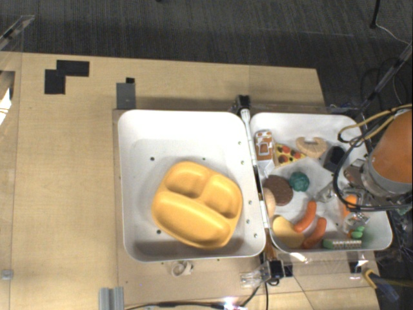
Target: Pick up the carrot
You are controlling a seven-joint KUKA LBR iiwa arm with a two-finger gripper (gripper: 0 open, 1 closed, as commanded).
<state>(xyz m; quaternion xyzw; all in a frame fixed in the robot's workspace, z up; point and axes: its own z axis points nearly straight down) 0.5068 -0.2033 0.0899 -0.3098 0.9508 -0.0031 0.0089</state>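
In the right bin (387, 237), toward its near right corner, a small orange piece that looks like the carrot (350, 201) sits just under the arm's wrist, with a green bit close below it at the pincer (353, 219). Much of this spot is covered by the arm, so I cannot tell whether the carrot is touched or gripped, and cannot tell how the pincer is set.

Arm (392, 157): reaches in from the right, orange band and grey collar above the bin's right side, yellow and black cables looping off it.

Same bin, left of the carrot: two red-orange sausage shapes (310, 221) lying at a slant, touching one another. Beside them a pale yellow rounded piece (286, 230) at the near left corner. A brown round disc (279, 188) in the middle-left, a teal lumpy ball (299, 181) just right of it. Farther back, a pizza slice (284, 153), a small printed carton (262, 143) and a tan ring-like piece (311, 146). A green stick-like item (342, 242) lies along the near wall.

Left bin (139, 173): one large yellow bread-like lump (197, 203), lobed on top, near the centre.

Both bins rest side by side on the pale wood worktop (58, 192), dark floor beyond
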